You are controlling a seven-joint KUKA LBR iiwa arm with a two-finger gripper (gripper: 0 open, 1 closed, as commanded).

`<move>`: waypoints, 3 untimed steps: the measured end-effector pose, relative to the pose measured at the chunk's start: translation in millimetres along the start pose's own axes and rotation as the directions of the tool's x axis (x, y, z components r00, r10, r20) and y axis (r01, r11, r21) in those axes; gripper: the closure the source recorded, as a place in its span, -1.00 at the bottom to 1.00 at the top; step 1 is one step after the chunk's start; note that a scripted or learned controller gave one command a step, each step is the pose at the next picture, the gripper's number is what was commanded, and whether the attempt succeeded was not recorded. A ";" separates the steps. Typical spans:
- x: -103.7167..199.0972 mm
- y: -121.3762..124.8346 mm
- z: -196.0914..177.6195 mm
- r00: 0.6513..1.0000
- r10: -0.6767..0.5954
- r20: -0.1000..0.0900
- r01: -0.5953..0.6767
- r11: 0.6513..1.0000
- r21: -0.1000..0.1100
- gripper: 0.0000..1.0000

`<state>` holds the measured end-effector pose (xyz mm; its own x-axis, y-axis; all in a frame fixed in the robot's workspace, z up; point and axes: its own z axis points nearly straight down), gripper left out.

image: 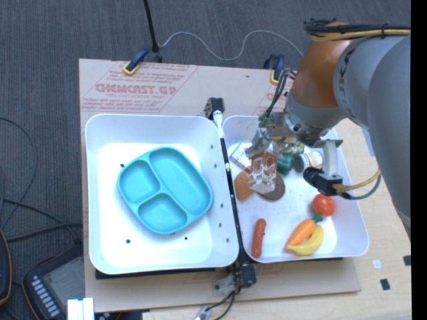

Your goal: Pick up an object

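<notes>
The gripper (265, 169) hangs low in the right bin (347, 245), near its upper left part, and how far its jaws stand apart I cannot tell. Its tips sit right over a brown round piece (270, 191), with a tan piece (242, 187) touching that one's left side. The arm (347, 79) reaches in from the right, its orange band (320, 72) above the wrist, bent down steeply. Toward the bin's front lie a red sausage (258, 237), a carrot (301, 231) resting on a banana (308, 244), and a tomato (323, 205) just above them. The left bin (107, 259) holds a blue divided plate (165, 189).
</notes>
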<state>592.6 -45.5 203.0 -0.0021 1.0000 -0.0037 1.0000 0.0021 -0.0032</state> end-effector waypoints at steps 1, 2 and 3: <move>-0.3 0.0 -9.4 1.000 -0.001 0.001 0.001 1.000 0.001 1.00; -0.8 -0.1 -18.7 1.000 -0.001 0.003 0.001 1.000 0.002 1.00; -1.2 0.0 -28.1 1.000 -0.001 0.004 0.001 1.000 0.003 1.00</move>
